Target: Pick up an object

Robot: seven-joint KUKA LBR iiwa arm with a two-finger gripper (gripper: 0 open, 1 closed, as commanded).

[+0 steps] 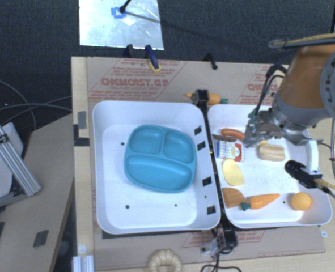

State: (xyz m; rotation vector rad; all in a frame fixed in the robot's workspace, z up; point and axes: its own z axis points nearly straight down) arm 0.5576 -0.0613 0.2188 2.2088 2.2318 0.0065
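Scene is evenly and brightly lit from overhead; no hard shadows are cast, only soft ones under the blue tray [160, 157] and along the white bins' [113, 152] walls. Whites are near clipping. Glare is seen on the foil sheet [121, 15] at top. The dark floor is underexposed. The arm [314, 84] is rendered slightly soft; overall sharpness is modest, with mild grain.

A single fixed camera is mounted above the table [127, 78] and looks down at a slant. Both white bins, the left bin [107, 169] and the right bin [320, 208], lie in frame at moderate range. The arm [312, 89] enters from the right.
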